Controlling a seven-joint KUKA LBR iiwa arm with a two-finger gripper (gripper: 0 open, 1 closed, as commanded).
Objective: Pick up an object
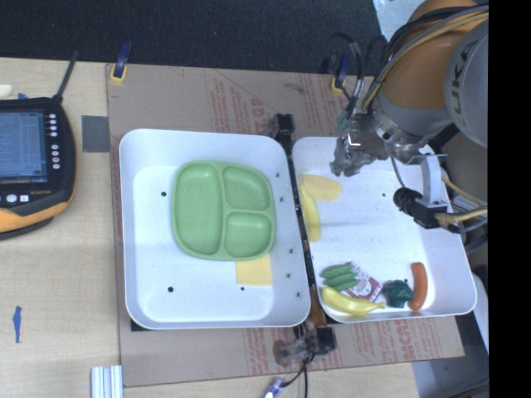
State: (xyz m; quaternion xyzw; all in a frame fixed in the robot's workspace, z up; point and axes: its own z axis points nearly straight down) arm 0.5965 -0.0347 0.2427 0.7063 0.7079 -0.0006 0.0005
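Observation:
My gripper [345, 164] hangs over the far part of the right bin [431, 247], just right of a pale yellow piece [320, 189] lying by the bin's left wall. Nothing shows between its fingers. A yellow strip [310, 215] runs along the divider below that piece. At the bin's near end lie a yellow banana [348, 303], a green bean pod [338, 273], a small pink and white item [366, 288], a dark green item [398, 290] and an orange-red sausage [418, 285].
The left bin [141, 222] holds a green divided plate [223, 211] and a yellow square slice [254, 271] under its near edge. A teach pendant [29, 160] lies on the bench at far left. Clamps sit at the divider's ends.

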